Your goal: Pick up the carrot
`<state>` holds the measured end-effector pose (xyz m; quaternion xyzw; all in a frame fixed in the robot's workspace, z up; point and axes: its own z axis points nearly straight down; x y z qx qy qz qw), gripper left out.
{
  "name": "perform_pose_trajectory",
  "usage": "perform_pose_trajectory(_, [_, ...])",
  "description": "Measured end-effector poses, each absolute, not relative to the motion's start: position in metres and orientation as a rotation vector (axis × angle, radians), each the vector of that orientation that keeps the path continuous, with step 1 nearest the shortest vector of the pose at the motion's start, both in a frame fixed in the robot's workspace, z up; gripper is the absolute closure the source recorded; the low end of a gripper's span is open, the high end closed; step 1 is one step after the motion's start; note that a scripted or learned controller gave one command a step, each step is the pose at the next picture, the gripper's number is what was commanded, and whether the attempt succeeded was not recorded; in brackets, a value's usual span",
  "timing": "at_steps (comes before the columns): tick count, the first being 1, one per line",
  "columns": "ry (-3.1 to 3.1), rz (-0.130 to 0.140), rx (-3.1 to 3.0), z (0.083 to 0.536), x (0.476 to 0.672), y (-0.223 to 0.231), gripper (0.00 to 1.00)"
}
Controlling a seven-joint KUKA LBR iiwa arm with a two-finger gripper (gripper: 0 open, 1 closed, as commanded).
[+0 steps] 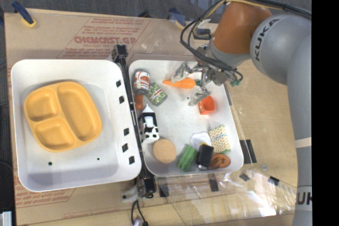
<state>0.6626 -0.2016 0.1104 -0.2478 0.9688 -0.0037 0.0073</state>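
Right bin (229, 114), upper part: the carrot (180, 83) lies on its side on the bin floor, thick orange end toward the arm, thin tip toward the can (141, 81). A small green-and-white packet (157, 94) sits near its tip and a red-orange cup (206, 105) lies just below the claw.

The claw (198, 81) is low over the bin's far end, right at the carrot's thick end, probably lined up to take it from that side. Metal fingers look spread, one above the carrot end and one below, but whether they touch or pinch it cannot be told. No lift visible; carrot appears to rest on the bin.

Left bin (21, 74) holds a yellow divided tray (62, 115), well apart from the work.
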Motion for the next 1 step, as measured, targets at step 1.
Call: perform_pose_trajectory(1, [3.01, -0.01, -0.865, 0.0984, 0.6613, -0.2088, 0.0])
